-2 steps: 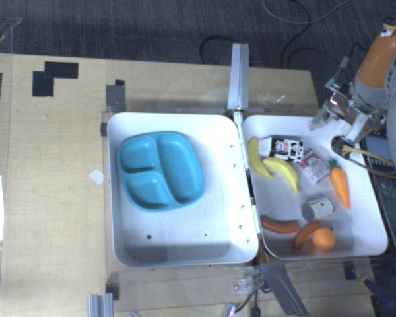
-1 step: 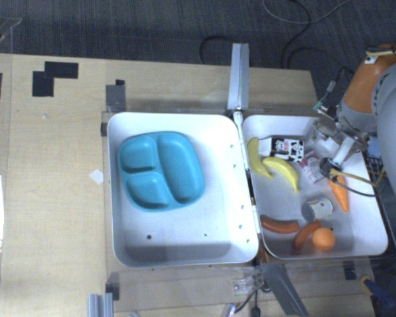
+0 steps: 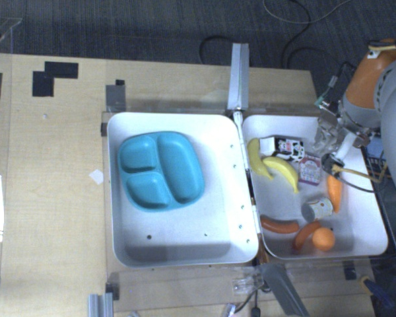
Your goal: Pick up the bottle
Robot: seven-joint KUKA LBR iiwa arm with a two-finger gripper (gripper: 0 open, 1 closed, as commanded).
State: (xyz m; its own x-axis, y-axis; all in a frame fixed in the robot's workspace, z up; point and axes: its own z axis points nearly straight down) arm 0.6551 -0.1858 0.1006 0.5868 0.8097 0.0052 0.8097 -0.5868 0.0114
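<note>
The gripper hangs over the right bin, near the bananas. I cannot tell if it is holding anything.

Two bins and lots of play food

There are two white bins on the desk: the left bin has one blue plate with three parts. The right bin has two yellow bananas, one carrot, two hot dogs, one orange, and one black-and-white carton.
</note>
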